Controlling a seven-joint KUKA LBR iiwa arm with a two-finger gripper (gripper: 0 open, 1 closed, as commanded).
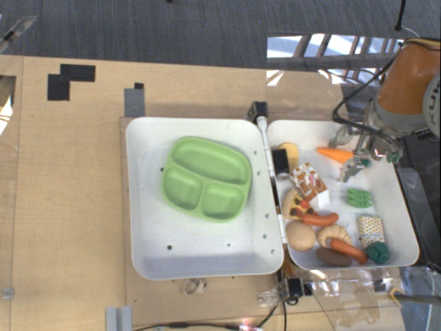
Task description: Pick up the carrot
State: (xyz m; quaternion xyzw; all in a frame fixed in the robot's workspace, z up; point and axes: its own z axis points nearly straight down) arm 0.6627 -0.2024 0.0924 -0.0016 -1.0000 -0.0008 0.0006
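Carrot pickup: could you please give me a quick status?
End effector over right bin, beside carrot. Carrot lies on bin floor, not gripped. Green toy nearby.

My bench (69,205) is a pale wooden surface seen from above. Two shallow white bins sit on it side by side, touching along their inner edges: the left bin (148,247) and the right bin (403,205). Black square markings (69,80) lie on the wood at the far left corner.
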